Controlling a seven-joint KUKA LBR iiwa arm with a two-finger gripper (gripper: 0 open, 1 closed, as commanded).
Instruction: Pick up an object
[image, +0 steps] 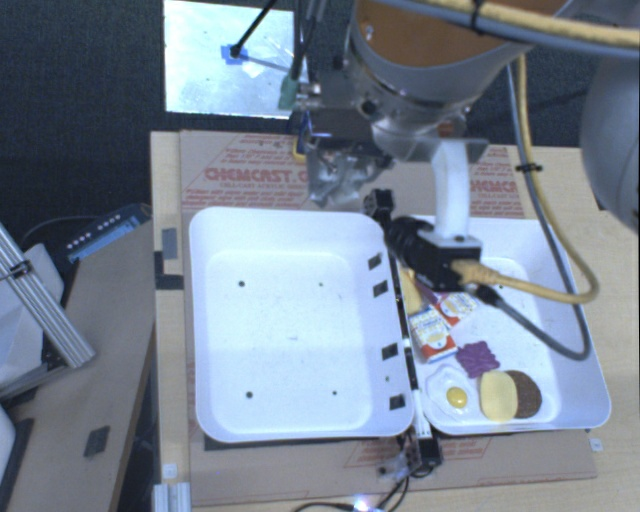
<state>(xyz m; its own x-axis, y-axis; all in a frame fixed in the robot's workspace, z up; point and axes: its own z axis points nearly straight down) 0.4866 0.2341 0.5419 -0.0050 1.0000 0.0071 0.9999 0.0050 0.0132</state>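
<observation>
Several small things lie in the right bin (592, 398). There is a toy fried egg (452, 392), a purple piece (477, 356), a yellow and brown round item (510, 395), a red and white packet (430, 333) and a small pale packet (459, 305). They crowd the near left part of that bin. My gripper (335, 185) hangs over the far rim of the left bin (290, 330), near the corner where the two bins meet. It is well apart from the objects, and nothing shows beneath it. The wrist above is blurred.
Both white bins rest on a sheet of printed cardboard (240, 172) on the bench. A yellow cable (540, 290) loops over the right bin. Metal rails (40, 310) and a dark device (105, 230) lie off the bench to the left.
</observation>
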